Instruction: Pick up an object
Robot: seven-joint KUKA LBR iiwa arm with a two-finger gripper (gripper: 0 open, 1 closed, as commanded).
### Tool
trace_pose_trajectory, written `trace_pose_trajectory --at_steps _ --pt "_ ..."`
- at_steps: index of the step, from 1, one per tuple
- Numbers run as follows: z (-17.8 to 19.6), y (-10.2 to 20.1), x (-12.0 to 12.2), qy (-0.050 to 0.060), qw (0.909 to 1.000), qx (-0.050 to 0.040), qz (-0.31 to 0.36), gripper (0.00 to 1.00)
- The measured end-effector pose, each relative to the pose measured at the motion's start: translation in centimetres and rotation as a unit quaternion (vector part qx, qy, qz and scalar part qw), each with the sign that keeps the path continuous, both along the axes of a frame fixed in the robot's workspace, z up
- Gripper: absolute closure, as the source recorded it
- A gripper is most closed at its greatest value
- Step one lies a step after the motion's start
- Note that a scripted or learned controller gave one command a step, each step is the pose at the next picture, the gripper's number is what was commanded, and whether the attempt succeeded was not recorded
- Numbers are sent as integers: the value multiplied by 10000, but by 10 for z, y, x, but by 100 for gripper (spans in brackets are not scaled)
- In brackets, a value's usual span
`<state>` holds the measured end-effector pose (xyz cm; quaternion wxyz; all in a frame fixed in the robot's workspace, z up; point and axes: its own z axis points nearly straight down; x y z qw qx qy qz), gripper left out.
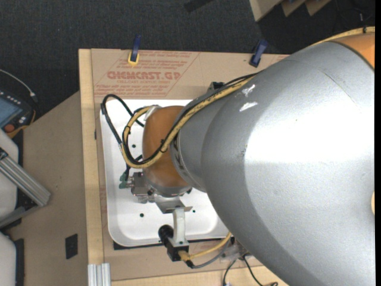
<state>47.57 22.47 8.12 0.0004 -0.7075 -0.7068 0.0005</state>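
The arm reaches down into the left white bin (pixel 119 219), and its grey body and orange wrist band (pixel 159 148) cover most of the bin. My gripper (pixel 144 190) points down at the bin floor under the wrist, hidden by the wrist itself. A small teal-green piece (pixel 124 181) shows at the wrist's left edge, just above the floor. I cannot tell whether it is a loose object or part of the tool. No other object shows on the bare strips of bin floor at the left and front.
A brown cardboard sheet with red print (pixel 143 73) lies behind the bin, held by two blue clips (pixel 135 46) (pixel 258 51). The wooden bench edge (pixel 89 177) runs along the bin's left side. Yellow and black cables (pixel 128 137) loop beside the wrist.
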Motion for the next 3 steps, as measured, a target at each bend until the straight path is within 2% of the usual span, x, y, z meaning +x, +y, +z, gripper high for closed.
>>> trace_pose_trajectory --at_steps 1,2,3 --pt "150 0 44 -80 10000 28 9 100" --pt "141 0 40 1 10000 1 7 0" --pt "2 0 61 13 10000 -1 -3 0"
